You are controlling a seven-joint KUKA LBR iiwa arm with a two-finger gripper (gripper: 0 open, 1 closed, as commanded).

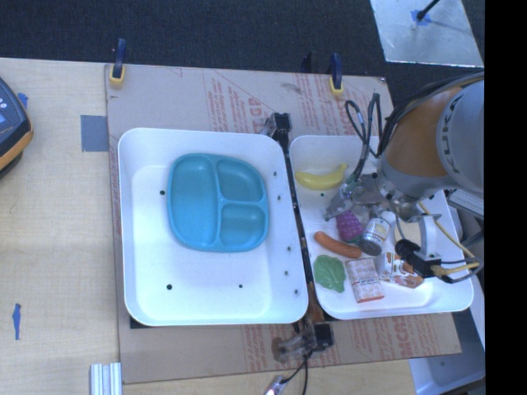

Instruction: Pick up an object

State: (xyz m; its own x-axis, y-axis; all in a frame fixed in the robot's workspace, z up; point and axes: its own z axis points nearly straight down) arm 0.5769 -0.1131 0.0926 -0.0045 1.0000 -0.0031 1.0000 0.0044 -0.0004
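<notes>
I am bringing the gripper [356, 197] down into the right bin [457, 303]; I cannot tell its state. The purple grapes [349, 225] are lying just below it, a can [375, 235] beside them. I am aiming to centre on the grapes, avoiding the can.

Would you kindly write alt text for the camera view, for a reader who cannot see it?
A grey-and-orange arm reaches from the right into the right bin, over a banana, purple grapes, a can, a carrot, a green piece and packets. The left bin holds a blue divided plate.
</notes>
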